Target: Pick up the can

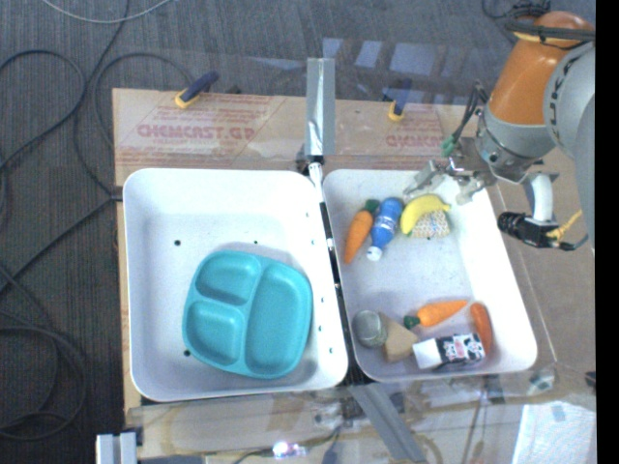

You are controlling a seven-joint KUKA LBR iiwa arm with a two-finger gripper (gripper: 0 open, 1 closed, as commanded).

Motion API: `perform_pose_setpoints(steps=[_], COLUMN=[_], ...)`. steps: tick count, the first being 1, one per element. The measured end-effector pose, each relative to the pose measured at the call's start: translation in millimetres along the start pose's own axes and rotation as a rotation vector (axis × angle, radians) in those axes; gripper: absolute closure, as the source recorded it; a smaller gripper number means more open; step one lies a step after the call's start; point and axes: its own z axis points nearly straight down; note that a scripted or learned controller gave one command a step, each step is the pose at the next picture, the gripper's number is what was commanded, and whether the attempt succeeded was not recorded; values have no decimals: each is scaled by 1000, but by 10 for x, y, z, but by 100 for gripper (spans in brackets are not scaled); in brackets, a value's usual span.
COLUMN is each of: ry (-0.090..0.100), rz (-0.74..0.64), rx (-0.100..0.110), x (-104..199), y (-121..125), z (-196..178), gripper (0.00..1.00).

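Observation:
The can [368, 329] is a small grey tin seen from above, lying near the front left corner of the right bin [503, 259]. My gripper [448, 176] hangs over the far edge of that bin, well away from the can, just above a banana [420, 210]. Its fingers [427, 179] are spread apart with nothing between them.
The right bin also holds a carrot [358, 235], a blue bottle [385, 226], a second carrot [440, 312], an orange piece [482, 327], a tan block [397, 340] and a small carton [450, 350]. A teal divided plate [251, 312] lies in the left bin [155, 259].

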Motion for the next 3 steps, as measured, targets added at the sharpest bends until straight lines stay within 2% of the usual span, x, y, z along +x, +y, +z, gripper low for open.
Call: perform_pose_setpoints(steps=[1,2,3], ry=[0,2,11], rz=[-171,-169,-339], rx=[-2,-1,56], x=[53,49,3], y=[-484,-487,66], z=[978,893,973], gripper=[0,100,100])
